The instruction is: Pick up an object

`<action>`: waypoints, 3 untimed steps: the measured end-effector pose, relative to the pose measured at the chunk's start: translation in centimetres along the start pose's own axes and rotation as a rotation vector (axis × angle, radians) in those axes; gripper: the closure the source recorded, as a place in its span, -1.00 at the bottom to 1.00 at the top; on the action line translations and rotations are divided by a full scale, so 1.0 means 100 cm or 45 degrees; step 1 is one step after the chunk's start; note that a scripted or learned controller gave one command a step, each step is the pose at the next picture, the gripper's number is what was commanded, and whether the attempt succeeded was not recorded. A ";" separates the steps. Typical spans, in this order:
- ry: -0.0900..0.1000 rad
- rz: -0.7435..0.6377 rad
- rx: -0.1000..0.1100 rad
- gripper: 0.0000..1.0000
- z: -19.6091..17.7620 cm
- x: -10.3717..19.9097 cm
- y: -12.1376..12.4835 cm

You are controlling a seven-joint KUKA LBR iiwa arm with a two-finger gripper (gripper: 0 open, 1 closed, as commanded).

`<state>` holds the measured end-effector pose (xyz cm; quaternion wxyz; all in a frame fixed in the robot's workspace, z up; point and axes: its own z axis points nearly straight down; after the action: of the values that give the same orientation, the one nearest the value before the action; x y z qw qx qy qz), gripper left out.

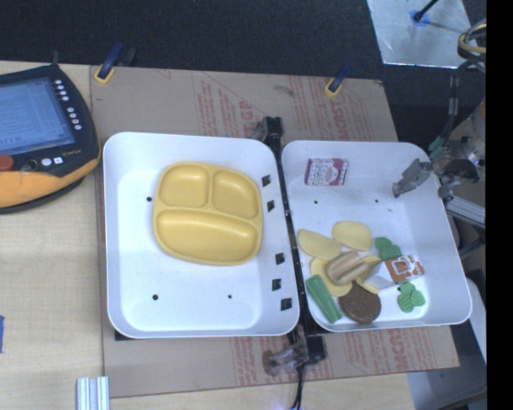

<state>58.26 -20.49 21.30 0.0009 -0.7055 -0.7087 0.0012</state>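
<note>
Nothing picked yet: the claw (410, 178) sits at the right bin's (372, 156) far right edge, grip state impossible to tell, nothing seen in it, while the toy food pile (350, 267) lies below and left of it, untouched, and the pink packet (326, 172) to its left.

claw (408, 180) at far right of view, pointing left, arm mostly cut off.
</note>
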 end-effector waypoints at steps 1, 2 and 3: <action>0.002 -0.001 0.008 -1.00 0.127 0.035 -0.068; -0.004 0.000 -0.006 1.00 0.109 0.030 -0.064; 0.004 -0.003 0.001 1.00 0.011 0.092 -0.108</action>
<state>47.42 -11.30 20.24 0.0021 -0.7048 -0.7094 0.0003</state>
